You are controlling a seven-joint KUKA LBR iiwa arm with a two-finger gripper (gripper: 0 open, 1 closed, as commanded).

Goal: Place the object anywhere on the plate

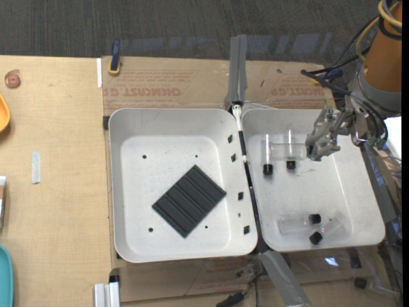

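Cut off by the frame: the arm [386,50] at the top right, an orange dish [3,117] and teal item [4,277] at the left edge; hard to make out: the clear objects [307,224] in the right bin [358,235], faint against white.

Left bin [121,171]: dark ribbed plate [189,200], centre frame.
Right bin [364,222]: clear black-capped objects [279,153]; gripper [319,146] poised upper right.
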